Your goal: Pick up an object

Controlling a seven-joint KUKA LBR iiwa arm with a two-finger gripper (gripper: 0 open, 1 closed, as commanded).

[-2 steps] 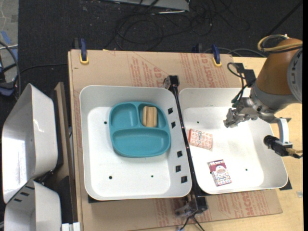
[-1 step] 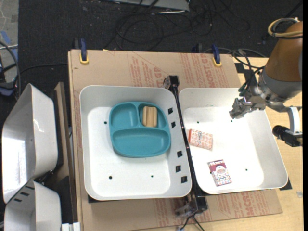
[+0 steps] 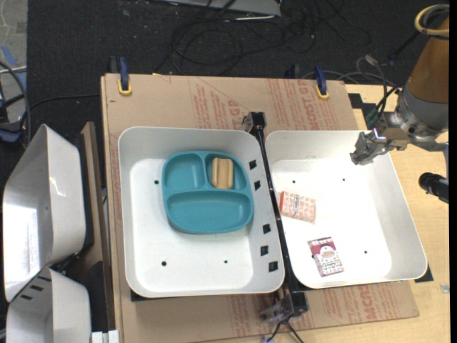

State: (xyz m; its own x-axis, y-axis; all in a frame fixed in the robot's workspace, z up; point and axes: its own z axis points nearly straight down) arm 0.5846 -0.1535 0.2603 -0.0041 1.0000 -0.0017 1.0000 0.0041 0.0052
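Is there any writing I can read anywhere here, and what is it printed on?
Brown board under the bins: red printed lettering, repeated and at odd angles; too blurred to read with certainty.
Upper packet in the right bin: red pattern, no legible words.
Lower packet: red and white print, too small to read.
Teal tray: no text visible.

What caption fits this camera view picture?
Robot gripper above the right bin with two packets; teal tray sits left.
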